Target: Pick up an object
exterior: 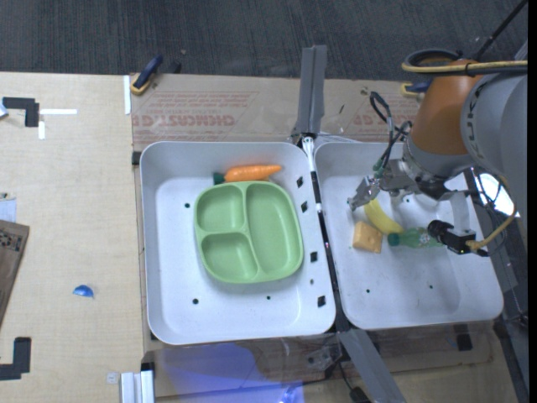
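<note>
Banana (382,218) (yellow), lying diagonally, gripper (367,193) above

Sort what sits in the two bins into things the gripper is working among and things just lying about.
In play, right bin:
- two-finger gripper
- yellow banana
- tan block-shaped piece
- small green item

Lying about, left bin:
- light green three-compartment plate
- orange carrot beside the plate's far edge

Bench (67,225) with two bins (168,309).
</note>
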`<move>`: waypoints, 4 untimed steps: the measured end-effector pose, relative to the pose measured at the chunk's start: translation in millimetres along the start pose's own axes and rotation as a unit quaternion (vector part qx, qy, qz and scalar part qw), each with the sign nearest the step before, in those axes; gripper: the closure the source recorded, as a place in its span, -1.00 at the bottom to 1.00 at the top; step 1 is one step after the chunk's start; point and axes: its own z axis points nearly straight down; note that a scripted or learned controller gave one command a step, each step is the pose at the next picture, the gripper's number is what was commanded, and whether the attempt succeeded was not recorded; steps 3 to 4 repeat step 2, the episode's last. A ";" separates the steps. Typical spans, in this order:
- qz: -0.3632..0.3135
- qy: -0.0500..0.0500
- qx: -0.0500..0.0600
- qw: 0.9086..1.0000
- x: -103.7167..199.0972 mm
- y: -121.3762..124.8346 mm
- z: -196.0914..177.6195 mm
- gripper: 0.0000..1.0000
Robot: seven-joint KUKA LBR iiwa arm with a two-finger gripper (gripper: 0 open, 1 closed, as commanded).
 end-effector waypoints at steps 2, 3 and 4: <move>-0.010 0.000 0.001 1.000 84.2 -39.4 -133.3 1.00; -0.010 0.000 0.001 1.000 84.2 -39.4 -133.3 1.00; -0.010 0.000 0.001 1.000 84.2 -39.4 -133.3 1.00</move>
